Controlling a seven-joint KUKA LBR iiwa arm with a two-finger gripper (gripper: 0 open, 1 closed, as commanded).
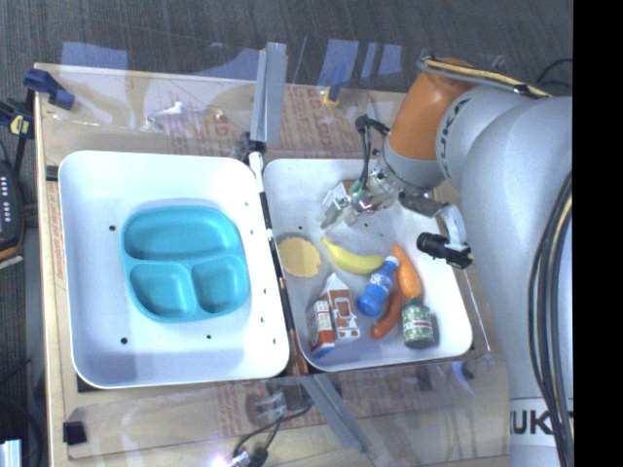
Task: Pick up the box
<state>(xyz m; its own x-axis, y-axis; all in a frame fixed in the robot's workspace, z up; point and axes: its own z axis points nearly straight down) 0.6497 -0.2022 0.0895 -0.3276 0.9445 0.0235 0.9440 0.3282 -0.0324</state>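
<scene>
The small red-and-white carton box [342,316] is located near the front edge of the right white bin [292,178], its long axis running front to back. The two-finger gripper [343,205] is positioned well behind it, toward the rear; jaw state cannot be determined

A single camera sits fixed above the bench [146,105], looking down at a slant so the far edge lies toward the top. It stands far enough off to take in both white bins whole, the left bin [88,261] and the right bin [292,183], with the arm [506,193] entering large from the right.
</scene>
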